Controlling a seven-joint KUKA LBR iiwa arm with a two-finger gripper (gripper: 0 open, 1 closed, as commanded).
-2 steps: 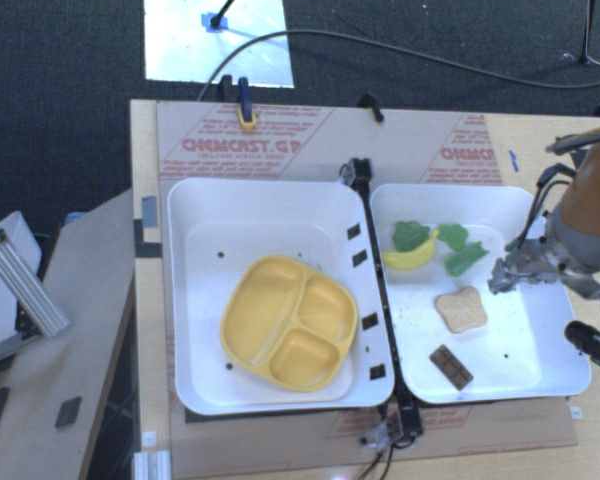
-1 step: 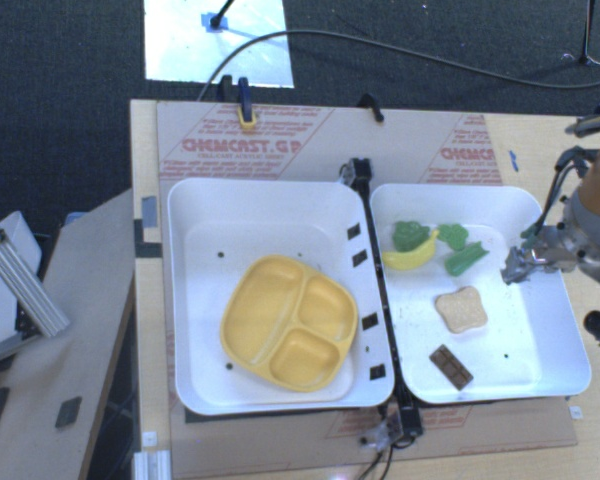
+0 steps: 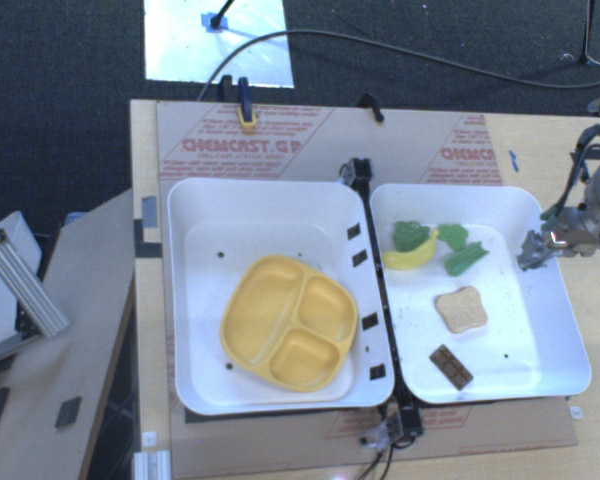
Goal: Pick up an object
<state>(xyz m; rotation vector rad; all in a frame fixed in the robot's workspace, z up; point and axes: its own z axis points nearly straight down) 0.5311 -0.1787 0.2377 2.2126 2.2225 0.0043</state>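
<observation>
You have two white bins side by side on the bench [image 3: 150, 268]: the left bin [image 3: 195, 268] and the right bin [image 3: 550, 338]. In the left bin lies a yellow tray [image 3: 290, 321] with three compartments, toward the near side. The arm [image 3: 595, 198] comes in from the right and its gripper [image 3: 533, 251] sits over the right bin's right wall, apart from every item; you cannot tell from here how its jaws stand. In the right bin, at the far side, a banana [image 3: 410, 256] lies touching a green leaf piece [image 3: 410, 234], with more green pieces [image 3: 464, 248] just beside it. Nearer you lies a bread slice [image 3: 462, 310], and nearest the front a brown bar [image 3: 450, 366]
</observation>
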